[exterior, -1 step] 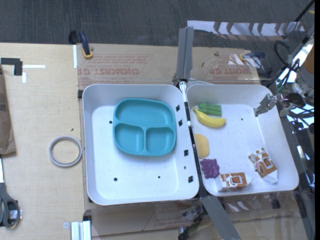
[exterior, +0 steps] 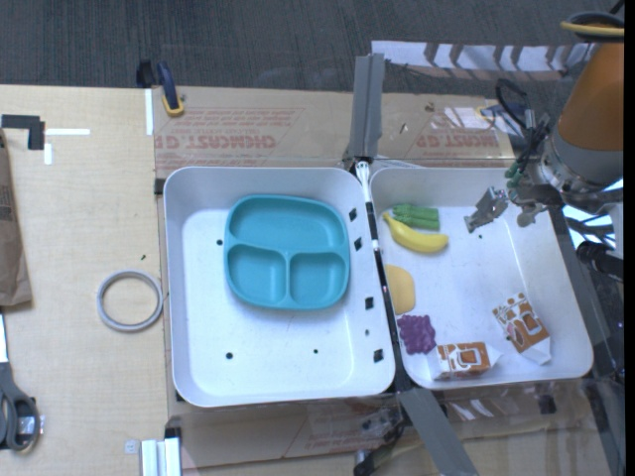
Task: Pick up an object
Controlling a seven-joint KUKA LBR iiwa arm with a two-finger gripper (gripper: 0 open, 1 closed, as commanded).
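- The surface (exterior: 79, 226) carries two white bins side by side. The left bin (exterior: 189, 345) has a blue plate (exterior: 288, 251) with three sections in it.
- The right bin (exterior: 476, 296) holds the things to pick from: a yellow banana (exterior: 417, 236), a green thing (exterior: 415, 214) touching the banana's far side, a pale yellow lump (exterior: 400, 289) by the left wall, a purple bunch (exterior: 416, 333) near it, and two small orange and white packets (exterior: 464, 358) (exterior: 523, 325) near the front.
- The banana looks like a toy. I think it is light, stiff and a bit slippery. The best place to grab it would be across its middle, where it is fat.
- The purple bunch looks bumpy, and may be easier to grip. The packets lie flat, so they could be hard to get under.
- The arm (exterior: 595, 97) comes in from the right and hangs over the back right part of the right bin.
- The pincer (exterior: 501, 206) points down and left, toward the banana, but is well apart from it.
- Nothing is in the pincer. I cannot tell how far open it is.
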